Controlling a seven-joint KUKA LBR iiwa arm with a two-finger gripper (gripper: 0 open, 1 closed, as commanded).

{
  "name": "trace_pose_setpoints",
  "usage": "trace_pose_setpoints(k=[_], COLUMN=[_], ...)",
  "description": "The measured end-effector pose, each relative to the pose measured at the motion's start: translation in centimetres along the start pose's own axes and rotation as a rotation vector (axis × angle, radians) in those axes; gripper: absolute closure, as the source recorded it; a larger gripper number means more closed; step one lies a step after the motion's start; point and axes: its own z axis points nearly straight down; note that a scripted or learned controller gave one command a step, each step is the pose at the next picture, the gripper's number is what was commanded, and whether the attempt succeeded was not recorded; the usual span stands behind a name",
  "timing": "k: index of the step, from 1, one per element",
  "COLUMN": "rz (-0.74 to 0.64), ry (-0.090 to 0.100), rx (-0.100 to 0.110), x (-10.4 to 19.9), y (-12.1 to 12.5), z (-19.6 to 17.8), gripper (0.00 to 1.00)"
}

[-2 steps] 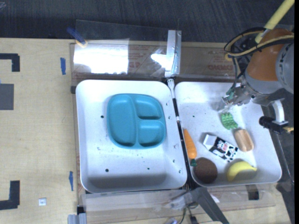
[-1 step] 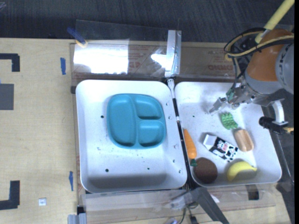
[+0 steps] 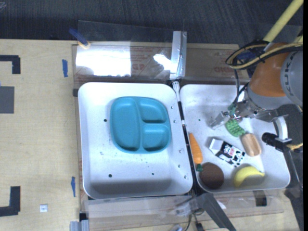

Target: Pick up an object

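1. We judge the pick as under way but not finished: the gripper [image 3: 230,118] is low in the right bin [image 3: 202,97], its metal fingers [image 3: 219,120] reaching toward the bin's middle, just beside a small green object [image 3: 234,127].

2. We cannot tell whether the fingers are spread or closed (they blur into a pale, shiny tangle at the wrist), so we will not say that anything is gripped. The green object seems to touch the gripper's tip and to lie on the bin floor, though whether it sits between the fingers is unclear.

3. What is left, as we read it: a sure grasp on one item, then a lift clear of the bin. Nothing appears raised off the floor yet.

4. Our count for the right bin is six things:
   - one green object near the gripper
   - one tan bread-like roll [image 3: 251,144]
   - one black-and-white patterned box [image 3: 227,151]
   - one orange carrot [image 3: 195,149] along the left wall
   - one brown round object [image 3: 211,175]
   - one yellow lemon-like object [image 3: 248,175]

5. The left bin [image 3: 91,143] holds one thing, a blue divided tray [image 3: 140,123] with three compartments.

6. We count two bins and one arm [image 3: 276,78].
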Motion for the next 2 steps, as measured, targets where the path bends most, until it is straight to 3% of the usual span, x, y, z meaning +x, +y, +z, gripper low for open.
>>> trace_pose_setpoints(k=[1, 2], rz=[0.004, -0.215], ry=[0.002, 0.001], rx=[0.002, 0.001], x=[2.1, -0.4], y=[-3.3, -3.2], z=[-4.1, -0.1], gripper=[0.00, 0.00])
